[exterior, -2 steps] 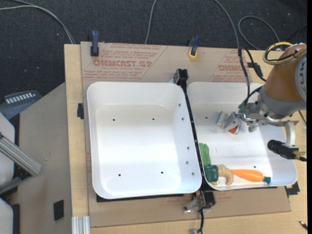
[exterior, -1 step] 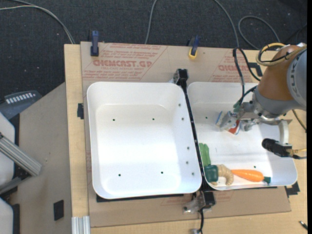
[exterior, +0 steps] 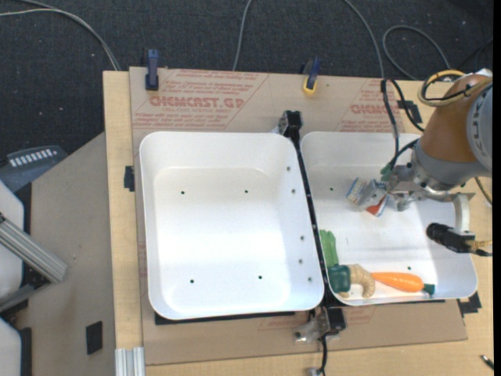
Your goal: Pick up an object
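Lying beside tool: red-and-blue object

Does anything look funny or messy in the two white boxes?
A little. The toys in the right bin are bunched along its near edge: an orange carrot, a tan piece and green pieces jammed against the divider. The left bin sits slightly crooked on the board. Nothing looks spilled or broken.

We see the arm with a broad orange band above a grey wrist section, rounded and smooth. A yellow cable loops over its top, and black cables trail beside it. Below the wrist sits the tool, pale metal with small green and dark details.
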{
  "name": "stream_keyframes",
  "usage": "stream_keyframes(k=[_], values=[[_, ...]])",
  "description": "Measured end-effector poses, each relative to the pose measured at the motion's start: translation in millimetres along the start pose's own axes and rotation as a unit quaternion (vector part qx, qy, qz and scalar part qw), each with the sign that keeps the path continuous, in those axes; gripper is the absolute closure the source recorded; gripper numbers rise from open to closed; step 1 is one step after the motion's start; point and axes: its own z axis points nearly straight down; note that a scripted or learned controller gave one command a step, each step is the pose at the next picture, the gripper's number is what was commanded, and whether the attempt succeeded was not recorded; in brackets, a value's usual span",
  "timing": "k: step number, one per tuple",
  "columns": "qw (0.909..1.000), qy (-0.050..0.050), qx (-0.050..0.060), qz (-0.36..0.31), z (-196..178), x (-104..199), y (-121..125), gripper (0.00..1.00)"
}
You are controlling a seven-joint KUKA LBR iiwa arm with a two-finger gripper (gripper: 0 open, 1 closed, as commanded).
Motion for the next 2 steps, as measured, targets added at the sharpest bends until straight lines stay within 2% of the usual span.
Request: stream_keyframes(k=[1,2], values=[[1.0,0.0,0.0,-0.001,1,14,1,0.0],[1.0,0.0,0.0,0.0,0,2,6,0.0]])
